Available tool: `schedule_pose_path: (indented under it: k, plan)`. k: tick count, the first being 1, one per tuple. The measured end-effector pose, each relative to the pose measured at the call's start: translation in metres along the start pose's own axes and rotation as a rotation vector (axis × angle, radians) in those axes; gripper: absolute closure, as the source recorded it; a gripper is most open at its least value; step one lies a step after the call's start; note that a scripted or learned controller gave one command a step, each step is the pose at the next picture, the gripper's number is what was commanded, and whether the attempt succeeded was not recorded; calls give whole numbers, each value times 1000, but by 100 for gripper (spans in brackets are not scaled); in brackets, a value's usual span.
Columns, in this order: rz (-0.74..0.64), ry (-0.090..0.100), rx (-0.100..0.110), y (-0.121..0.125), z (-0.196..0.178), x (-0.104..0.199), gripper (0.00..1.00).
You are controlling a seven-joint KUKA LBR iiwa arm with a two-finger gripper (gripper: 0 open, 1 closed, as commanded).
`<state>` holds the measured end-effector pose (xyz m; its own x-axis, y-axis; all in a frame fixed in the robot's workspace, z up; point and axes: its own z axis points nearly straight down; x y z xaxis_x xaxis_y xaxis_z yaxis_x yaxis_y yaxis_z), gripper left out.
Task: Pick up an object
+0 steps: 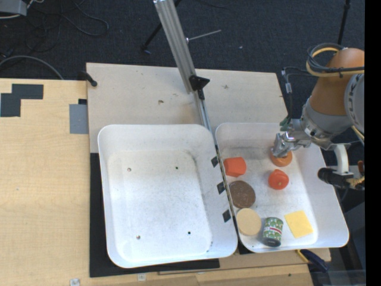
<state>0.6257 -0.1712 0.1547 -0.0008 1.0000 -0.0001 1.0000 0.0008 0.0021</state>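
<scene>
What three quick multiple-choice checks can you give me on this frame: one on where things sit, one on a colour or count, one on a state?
1. Where do the loose objects lie?
A. All in the right bin
B. All in the left bin
C. Split between both bins

2. What colour is the flat square piece near the right bin's front corner?
A. Blue
B. Yellow
C. Black

3. How does the small green-patterned can lie?
A. Stacked on the orange block
B. Hanging over the bin's rim
C. On the bin floor beside the tan disc

Answers:
1 A: the orange block, brown disc and the rest all sit inside the right bin.
2 B: the square piece is plainly yellow.
3 C: the can rests on the floor next to the tan disc.

The gripper is over a small orange object at the bin's back.
</scene>
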Motion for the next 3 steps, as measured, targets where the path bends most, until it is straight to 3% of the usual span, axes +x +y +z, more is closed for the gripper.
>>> schedule_pose_path:
  k: [2,3]
  plan:
    - [-4,-2,-3,4,-120,-5,100]
    - [-4,0,1,4,-133,-4,100]
